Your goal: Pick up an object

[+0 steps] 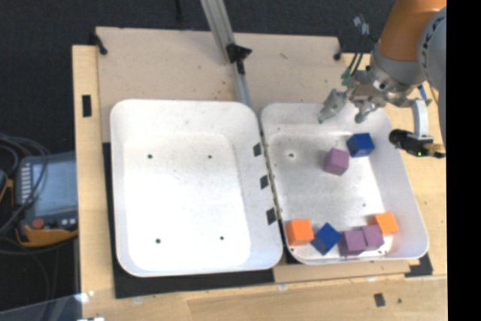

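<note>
Camera view | we see the gripper (347,110) above the right bin's (398,184) far edge, fingers spread, pinching nothing | blue cube (361,144) and purple cube (336,161) lie just below it | 5 more cubes line the near wall

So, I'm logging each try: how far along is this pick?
Nothing looks picked yet. The two-finger gripper hangs open over the far edge of the right white bin, with nothing between its fingers. All the foam cubes lie in that bin: the nearest are a blue cube and a purple cube, the rest sit along the near edge. Descending, closing and lifting all remain.
</note>
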Available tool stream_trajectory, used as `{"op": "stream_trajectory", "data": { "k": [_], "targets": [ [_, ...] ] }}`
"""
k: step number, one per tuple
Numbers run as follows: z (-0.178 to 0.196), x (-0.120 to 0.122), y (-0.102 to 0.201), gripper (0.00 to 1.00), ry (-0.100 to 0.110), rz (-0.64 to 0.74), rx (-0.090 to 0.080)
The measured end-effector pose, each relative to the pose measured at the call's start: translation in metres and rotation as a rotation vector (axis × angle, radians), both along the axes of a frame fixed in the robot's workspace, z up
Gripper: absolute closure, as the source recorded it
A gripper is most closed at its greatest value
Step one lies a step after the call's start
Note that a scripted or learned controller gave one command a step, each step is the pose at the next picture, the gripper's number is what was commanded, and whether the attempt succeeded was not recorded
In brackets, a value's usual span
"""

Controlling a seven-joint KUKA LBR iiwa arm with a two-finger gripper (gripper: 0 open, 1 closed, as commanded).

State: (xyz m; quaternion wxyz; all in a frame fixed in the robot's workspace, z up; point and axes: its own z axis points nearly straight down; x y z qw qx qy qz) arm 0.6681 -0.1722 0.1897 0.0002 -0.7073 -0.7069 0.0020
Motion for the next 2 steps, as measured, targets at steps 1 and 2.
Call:
{"op": "stream_trajectory", "data": {
  "k": [1,2],
  "targets": [
    [-0.044,0.004,-0.007,0.00,-0.001,-0.001,0.000],
    [-0.095,0.004,-0.008,0.00,-0.001,0.001,0.000]
  ]
}}
